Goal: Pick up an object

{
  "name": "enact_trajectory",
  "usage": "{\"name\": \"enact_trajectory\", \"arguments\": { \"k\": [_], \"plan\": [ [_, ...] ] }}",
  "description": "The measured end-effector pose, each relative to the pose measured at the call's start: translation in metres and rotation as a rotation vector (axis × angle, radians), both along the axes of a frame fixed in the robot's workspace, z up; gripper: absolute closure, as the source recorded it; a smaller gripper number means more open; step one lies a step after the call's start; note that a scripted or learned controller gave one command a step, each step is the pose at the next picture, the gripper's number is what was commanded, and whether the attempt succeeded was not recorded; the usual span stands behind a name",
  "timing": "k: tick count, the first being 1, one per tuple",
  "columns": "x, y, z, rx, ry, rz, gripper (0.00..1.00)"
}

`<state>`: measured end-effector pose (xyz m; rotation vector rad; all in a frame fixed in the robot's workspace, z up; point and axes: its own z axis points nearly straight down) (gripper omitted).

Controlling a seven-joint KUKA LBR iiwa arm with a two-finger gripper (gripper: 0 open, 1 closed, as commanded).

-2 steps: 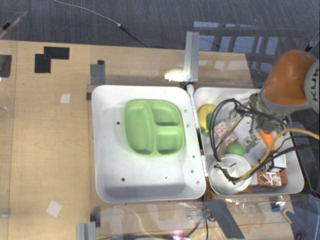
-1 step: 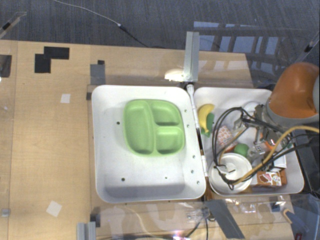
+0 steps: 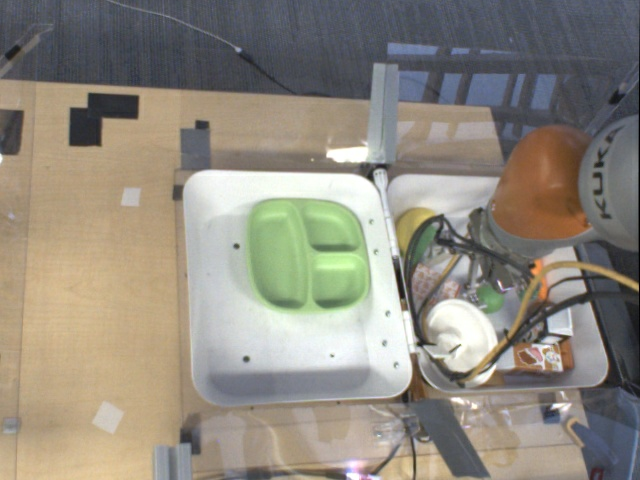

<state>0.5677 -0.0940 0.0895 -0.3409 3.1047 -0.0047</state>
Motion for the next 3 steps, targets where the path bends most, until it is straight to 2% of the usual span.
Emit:
{"name": "enact_trajectory", "arguments": {
  "k": [1,2,3],
  "plan": [
    [0.029,-0.024,0.017,-0.003,0.005,0.185,0.0],
    [0.047,-0.059,0.0,-0.008,0.002,0.45,0.0],
    [0.05,-0.071,0.001,-0.008,0.003,0.493,0.0]
  ]
}}
